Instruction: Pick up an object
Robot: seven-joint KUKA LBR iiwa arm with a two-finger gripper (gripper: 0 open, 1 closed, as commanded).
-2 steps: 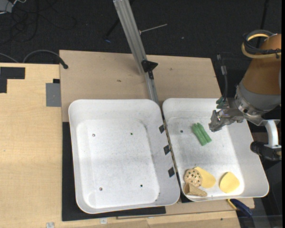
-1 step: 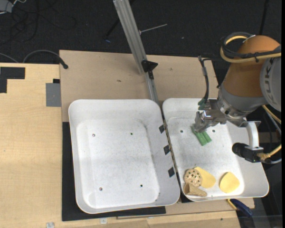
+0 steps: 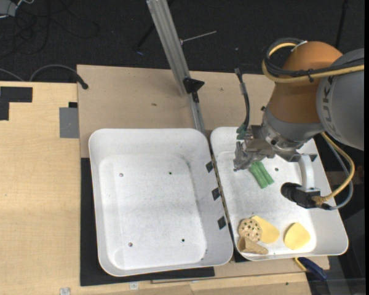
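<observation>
The arm [image 3: 307,97] reaches in from the right of the frame over the right bin [image 3: 332,238]. Its claw [image 3: 245,155] hangs at middle right; I cannot tell its state. Just beside it lies a green block [image 3: 262,176], probably light and stiff, best taken across its narrow sides.

Single fixed camera, mounted above the worktop [image 3: 141,91] and looking down at a slant from moderate distance. Both white bins fall within frame, the left bin [image 3: 104,146] nearer centre, the right bin [image 3: 332,238] toward the right, where the arm [image 3: 307,91] enters.
</observation>
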